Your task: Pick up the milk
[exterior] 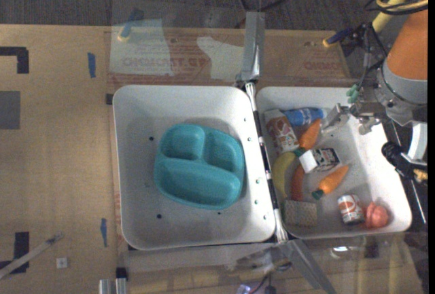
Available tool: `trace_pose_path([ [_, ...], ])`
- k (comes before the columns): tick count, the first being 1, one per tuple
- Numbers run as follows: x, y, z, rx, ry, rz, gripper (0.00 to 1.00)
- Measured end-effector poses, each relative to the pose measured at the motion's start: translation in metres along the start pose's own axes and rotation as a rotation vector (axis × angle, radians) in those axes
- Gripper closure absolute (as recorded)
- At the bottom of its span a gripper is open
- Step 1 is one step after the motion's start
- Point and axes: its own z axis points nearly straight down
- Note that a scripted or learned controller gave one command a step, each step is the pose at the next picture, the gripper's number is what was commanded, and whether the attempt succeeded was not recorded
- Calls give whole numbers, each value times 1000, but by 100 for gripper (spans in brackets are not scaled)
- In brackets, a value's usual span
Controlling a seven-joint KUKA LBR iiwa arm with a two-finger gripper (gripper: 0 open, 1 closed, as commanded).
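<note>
One milk carton [320,159] in right bin — below-left of tool [348,116], apart; tool's opening unclear.

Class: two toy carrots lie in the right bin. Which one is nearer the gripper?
The upper carrot, beside the blue bottle; the other carrot lies below the milk carton.

We see the small white milk carton with dark printing on its side [321,159] lying tipped over in the right-hand white plastic bin [380,218], near the middle of that bin's floor. Its lighter, plain end points toward the left bin, and its printed face looks up at us. It rests just beside a yellow banana [281,174] on its left, with an orange carrot [332,180] touching or nearly touching its lower edge.
</note>
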Motion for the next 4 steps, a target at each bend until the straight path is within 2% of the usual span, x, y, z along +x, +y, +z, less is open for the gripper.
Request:
trace_pose_path([
  [1, -32, 13, 140, -5, -1, 41, 0],
  [2, -16, -1, 143, -10, -3, -90, 0],
  [3, 56, -6, 47, -3, -1, -151, 0],
  [4, 27, -27, 142, -14, -3, -173, 0],
])
